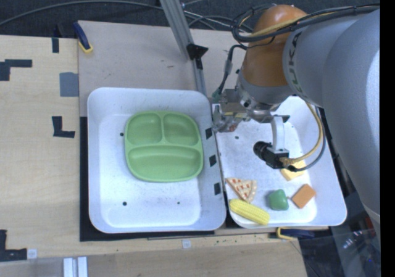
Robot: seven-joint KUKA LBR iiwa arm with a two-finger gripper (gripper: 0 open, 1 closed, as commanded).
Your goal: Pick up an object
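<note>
The gripper (pixel 227 123) hangs over the far left corner of the right bin (pixel 321 211); whether its fingers are apart cannot be told. Toy food lies along the near edge: pizza slice (pixel 241 188), corn (pixel 249 211), green piece (pixel 278 199), orange block (pixel 303 195). Nothing seems grasped; next it must move nearer and descend.

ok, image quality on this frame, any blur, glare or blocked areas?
Camera view: lighting is even and soft, with no hard glare on the white bins; the green tray and corn are reasonably sharp; the arm looms large and slightly soft, covering part of the right bin; gripper area is dark and cluttered.
</note>
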